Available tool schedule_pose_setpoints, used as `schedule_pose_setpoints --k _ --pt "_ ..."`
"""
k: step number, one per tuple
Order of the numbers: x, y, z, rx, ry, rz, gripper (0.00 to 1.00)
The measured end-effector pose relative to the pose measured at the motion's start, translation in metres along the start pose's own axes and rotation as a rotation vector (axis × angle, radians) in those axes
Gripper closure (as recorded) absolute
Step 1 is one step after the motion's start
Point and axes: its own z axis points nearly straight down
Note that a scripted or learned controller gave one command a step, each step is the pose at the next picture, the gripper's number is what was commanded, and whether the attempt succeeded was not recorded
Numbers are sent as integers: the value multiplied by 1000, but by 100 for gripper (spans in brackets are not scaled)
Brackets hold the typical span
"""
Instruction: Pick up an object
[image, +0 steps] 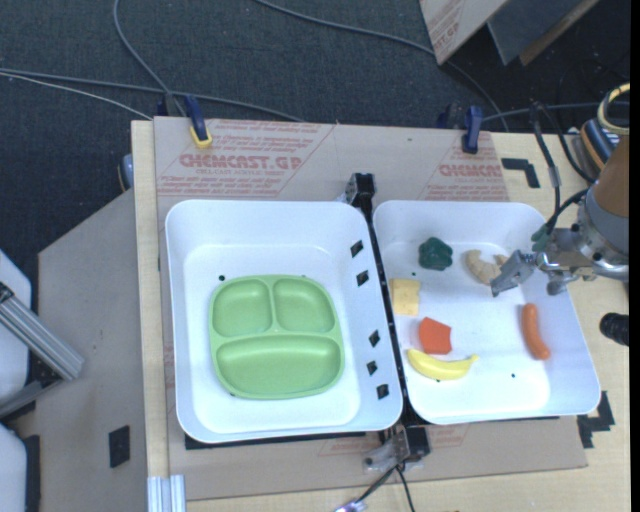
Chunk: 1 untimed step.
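Your candidates all lie loose in the right bin: a tan lump near the back, a dark green piece just left of it, a yellow block against the inner wall, an orange wedge touching the top of a banana, and a sausage lying lengthwise toward the outer side. They are scattered with gaps between most of them, which looks meant to give you room to come down on one without knocking its neighbour; only the wedge and banana crowd each other. The claw hangs over the back of this bin, between the tan lump and the top end of the sausage, with its two fingers spread apart, one finger reaching toward the lump and the other pointing down at the sausage. Nothing sits between them, so treat it as empty. From its position the tan lump reads as the nearest target, though the sausage is nearly as close, so you cannot be sure which is intended. The left bin carries a green divided tray, set squarely in the middle, probably as a drop place. Both bins rest on the bench, whose board is clamped at the far edge to keep it from shifting.
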Motion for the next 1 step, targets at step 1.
schedule_pose_setpoints --k 1 --pt "0 2 46 5 2 1 0"
